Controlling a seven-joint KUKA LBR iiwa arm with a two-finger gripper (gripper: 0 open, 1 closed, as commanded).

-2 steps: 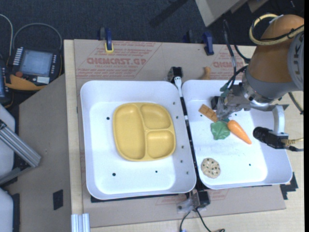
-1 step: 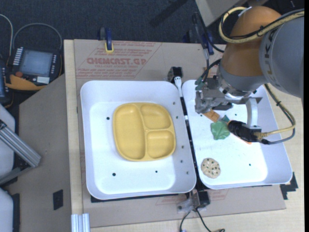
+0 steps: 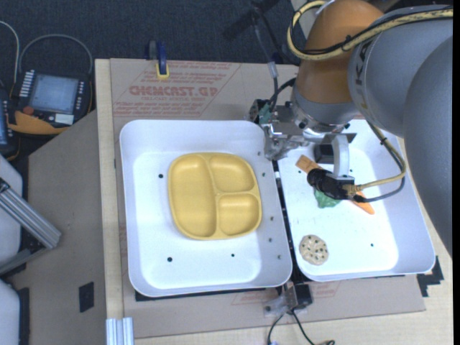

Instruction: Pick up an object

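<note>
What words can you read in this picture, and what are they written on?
"CHEMCAST GP", as far as it can be read: red letters on the brown board.
Smaller red line under it: too blurred to read.
Screen of the handheld device at left: too small to read.

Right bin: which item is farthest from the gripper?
The cookie, round, tan with dark chips, lying alone low in the view. The green piece and orange carrot lie nearer the gripper.
</note>
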